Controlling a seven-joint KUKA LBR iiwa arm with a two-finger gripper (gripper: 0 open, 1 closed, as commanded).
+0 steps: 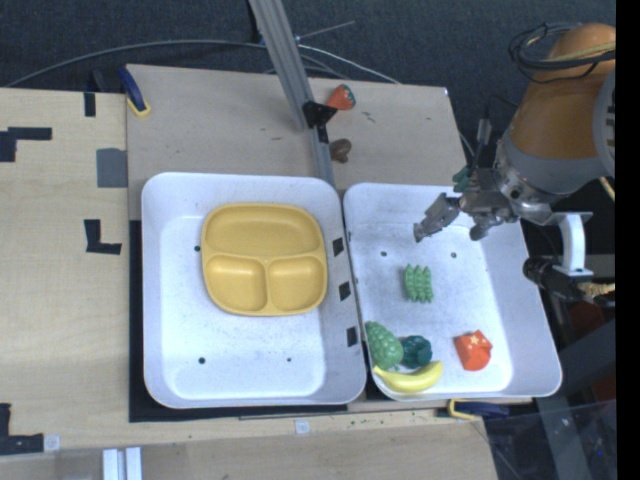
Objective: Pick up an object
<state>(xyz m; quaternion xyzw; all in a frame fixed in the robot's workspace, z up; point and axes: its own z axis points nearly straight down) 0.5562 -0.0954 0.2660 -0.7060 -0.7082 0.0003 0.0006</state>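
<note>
You have four small objects in the right white bin (520, 298), all toward its near half. The knobbly green plastic piece (419, 283), ridged like a bunch of grapes, lies nearest the claw, a little toward you and slightly left of it. Along the near-left corner sit a bumpy green broccoli-like toy (382, 344), a dark teal rounded lump (416, 349) touching it, and a smooth yellow plastic banana (409, 377) curved just in front of both. A glossy red-orange pepper-shaped toy (473, 350) lies apart to their right.

The two-finger gripper (455, 224) hangs over the far part of that bin, its dark fingers spread apart with nothing between them, clear of every object.

The left white bin (160, 298) carries a matte yellow plastic divided plate (265, 258) with three compartments. Both bins are shallow with speckled floors and rest on a pale wooden bench (60, 268). On the bench beyond them you see a small red object (342, 96), a brown lump (341, 150) and a slanted grey metal bar (275, 28). Dark carpet lies behind.
</note>
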